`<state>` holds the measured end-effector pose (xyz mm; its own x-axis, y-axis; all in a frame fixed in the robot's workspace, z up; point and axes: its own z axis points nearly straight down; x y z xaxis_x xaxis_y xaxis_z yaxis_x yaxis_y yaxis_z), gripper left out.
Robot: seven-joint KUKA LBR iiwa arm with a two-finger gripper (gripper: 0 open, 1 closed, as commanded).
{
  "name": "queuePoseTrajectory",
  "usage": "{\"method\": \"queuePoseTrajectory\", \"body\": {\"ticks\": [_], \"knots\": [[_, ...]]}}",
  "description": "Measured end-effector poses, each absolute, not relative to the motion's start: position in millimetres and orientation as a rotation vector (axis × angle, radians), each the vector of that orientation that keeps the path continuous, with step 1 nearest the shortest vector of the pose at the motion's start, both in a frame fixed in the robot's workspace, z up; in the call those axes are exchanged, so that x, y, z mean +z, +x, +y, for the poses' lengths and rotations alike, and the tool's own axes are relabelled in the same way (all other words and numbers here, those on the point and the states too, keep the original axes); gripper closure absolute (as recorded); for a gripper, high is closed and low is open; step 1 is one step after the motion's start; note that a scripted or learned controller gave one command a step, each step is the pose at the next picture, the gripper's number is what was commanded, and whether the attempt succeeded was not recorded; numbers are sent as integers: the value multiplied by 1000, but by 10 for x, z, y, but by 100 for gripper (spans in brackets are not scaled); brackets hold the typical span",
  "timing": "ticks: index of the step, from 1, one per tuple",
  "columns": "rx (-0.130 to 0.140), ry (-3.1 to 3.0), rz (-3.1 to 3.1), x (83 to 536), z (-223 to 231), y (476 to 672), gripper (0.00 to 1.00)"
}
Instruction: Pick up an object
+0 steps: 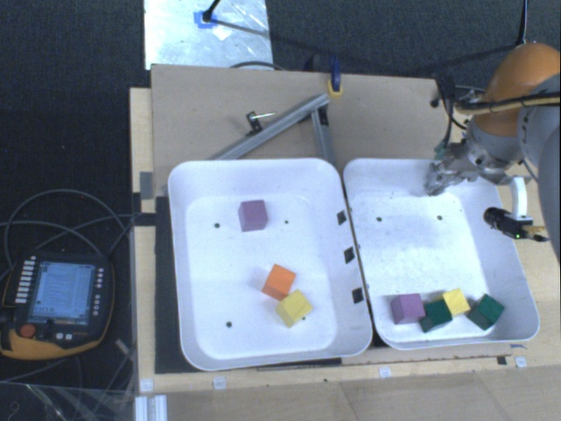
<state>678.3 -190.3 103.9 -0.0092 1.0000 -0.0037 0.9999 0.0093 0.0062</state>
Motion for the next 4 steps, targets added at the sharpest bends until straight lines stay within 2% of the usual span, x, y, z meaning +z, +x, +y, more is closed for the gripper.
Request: {"method": "queuePoseTrajectory", "body": {"ticks": [3, 4], "knots": [[7, 2210, 2222, 2416, -1843, 6874, 100], [3, 2210, 2234, 2318, -1269, 6845, 100]]}}
